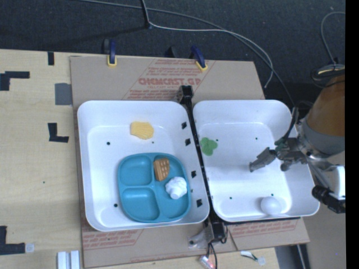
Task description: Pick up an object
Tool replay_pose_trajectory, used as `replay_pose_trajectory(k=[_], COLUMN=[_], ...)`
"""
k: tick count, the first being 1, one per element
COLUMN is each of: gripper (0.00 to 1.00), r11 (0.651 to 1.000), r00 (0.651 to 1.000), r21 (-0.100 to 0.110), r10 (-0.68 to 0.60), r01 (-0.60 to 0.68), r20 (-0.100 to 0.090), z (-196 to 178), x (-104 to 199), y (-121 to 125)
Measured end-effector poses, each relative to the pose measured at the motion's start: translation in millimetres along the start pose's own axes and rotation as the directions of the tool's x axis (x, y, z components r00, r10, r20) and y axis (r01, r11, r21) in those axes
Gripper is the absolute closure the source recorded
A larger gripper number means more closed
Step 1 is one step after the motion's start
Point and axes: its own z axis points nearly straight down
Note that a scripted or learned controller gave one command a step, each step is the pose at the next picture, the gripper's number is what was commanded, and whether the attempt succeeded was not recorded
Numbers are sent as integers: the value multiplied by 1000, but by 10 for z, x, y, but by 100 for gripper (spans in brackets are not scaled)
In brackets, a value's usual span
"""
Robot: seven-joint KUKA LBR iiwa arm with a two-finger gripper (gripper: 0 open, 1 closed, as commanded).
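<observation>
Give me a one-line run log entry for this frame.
gripper: over right bin, nothing between fingers | green object: right bin, left side | white ball: right bin, near edge | blue tray: left bin

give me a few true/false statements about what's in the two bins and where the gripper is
1. The blue tray lies in the left bin. True.
2. The yellow piece lies on the tray. False: it lies on the bin floor, beyond the tray.
3. The green piece is in the right bin, near the divider. True.
4. The gripper is over the left bin. False: it is over the right bin, with nothing seen between its fingers.
5. A white ball sits near the right bin's front edge. True.
6. The tray holds nothing. False: a brown waffle piece and a white lump lie on it.
</observation>
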Motion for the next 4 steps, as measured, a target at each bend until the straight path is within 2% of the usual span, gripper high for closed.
replay_pose_trajectory(k=[1, 2, 3, 4], gripper=[0, 0, 0, 0], r11=[1000, 1000, 1000, 1000], r00=[1000, 1000, 1000, 1000], r21=[-7, 0, -3, -1], r10=[-5, 0, -5, -4], r01=[5, 0, 5, 4], r20=[0, 0, -1, 0], z=[-942, -911, -1261, -1470], x=[571, 548, 1176, 1631], y=[441, 424, 376, 930])
